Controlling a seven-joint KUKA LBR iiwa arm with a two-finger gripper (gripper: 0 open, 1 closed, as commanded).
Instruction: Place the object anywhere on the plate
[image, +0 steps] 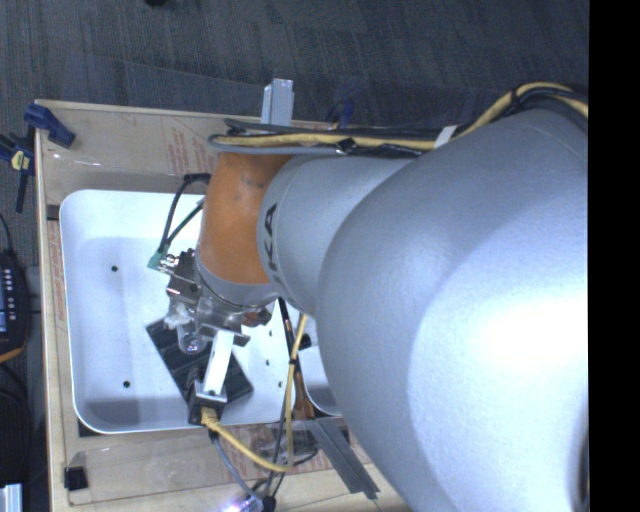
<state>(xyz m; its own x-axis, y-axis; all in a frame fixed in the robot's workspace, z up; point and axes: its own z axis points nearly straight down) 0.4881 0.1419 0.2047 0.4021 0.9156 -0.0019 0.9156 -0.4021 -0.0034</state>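
One gripper (195, 322) is seen low over the white bin (100, 300). Spread or pressed together cannot be told, and the object's bearing from it is masked by the arm (450, 300).

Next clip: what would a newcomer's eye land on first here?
The huge grey arm dominates, reaching in from the right and covering most of the bench. Its orange band stands out at upper centre, just above the gripper, which sits over the white left bin.
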